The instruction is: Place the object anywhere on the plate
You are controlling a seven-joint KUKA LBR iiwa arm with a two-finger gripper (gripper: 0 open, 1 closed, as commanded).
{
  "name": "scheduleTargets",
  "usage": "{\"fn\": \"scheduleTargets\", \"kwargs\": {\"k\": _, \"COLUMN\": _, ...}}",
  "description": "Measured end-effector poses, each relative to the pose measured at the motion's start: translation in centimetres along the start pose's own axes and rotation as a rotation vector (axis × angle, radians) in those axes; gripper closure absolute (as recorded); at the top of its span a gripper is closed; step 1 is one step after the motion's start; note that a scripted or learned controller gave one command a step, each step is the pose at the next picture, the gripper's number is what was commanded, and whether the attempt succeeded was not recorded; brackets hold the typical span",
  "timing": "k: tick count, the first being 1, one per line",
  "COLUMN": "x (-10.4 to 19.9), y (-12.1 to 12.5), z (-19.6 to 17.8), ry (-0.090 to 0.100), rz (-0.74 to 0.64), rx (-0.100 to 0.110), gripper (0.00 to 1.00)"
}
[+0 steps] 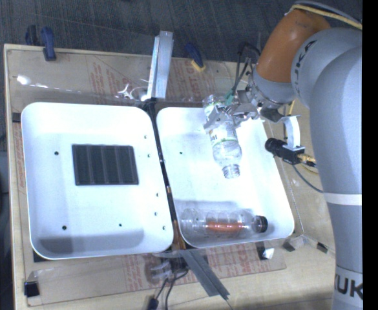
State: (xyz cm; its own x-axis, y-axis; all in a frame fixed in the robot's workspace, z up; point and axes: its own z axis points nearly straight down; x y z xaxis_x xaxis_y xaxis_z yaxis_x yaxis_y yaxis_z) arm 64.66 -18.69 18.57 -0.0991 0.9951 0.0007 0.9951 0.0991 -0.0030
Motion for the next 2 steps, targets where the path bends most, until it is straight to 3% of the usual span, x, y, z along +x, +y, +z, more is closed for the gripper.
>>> {"fn": "scheduleTargets", "kwargs": {"k": 1, "x": 6.1, "y": 1.6, "z": -7.5, "ry": -0.001, "rz": -0.058, "rx": -0.002, "gripper": 1.00}}
{"fn": "scheduleTargets", "kwargs": {"k": 2, "x": 6.0, "y": -1.1, "z": -13.8, "ry": -0.001, "rz": 0.008, "rx": -0.003, "gripper": 1.00}}
